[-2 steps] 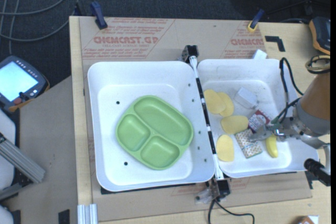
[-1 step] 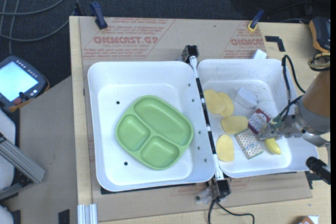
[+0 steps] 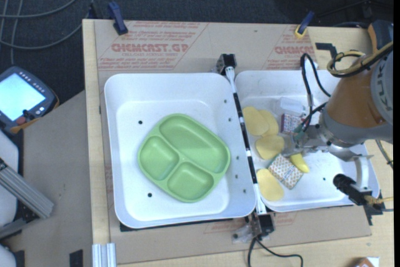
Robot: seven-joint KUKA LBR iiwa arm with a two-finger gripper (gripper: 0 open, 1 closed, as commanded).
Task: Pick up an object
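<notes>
Two white bins sit side by side on the bench w/ their inner rims touching along a black divider strip. The left bin point(image 3: 125, 103) has lots of bare floor around a green divided plate point(image 3: 183, 157), which lies roughly central and clear of all four walls. The right bin point(image 3: 262, 81) is much tighter: the arm point(image 3: 353, 106) comes in from the right and covers most of that bin's right half, leaving free floor mainly along the top edge and the bottom-right corner. The gripper point(image 3: 304, 137) hangs low over the bin's middle, near the pile; can't tell how the tool stands, since the wrist hides it. The objects cluster against the left wall by the divider. Count: 3 pale yellow flat round pieces point(image 3: 259, 120), one near the top, one mid, one at the bottom left corner; 1 small patterned block point(image 3: 285, 171), tan/white check, tilted, touching the lowest round piece; 1 small bright yellow piece point(image 3: 300, 164) just right of the block; 1 pinkish packet point(image 3: 290, 122) near the gripper, partly hidden. Plate count: 1, w/ 3 compartments.
</notes>
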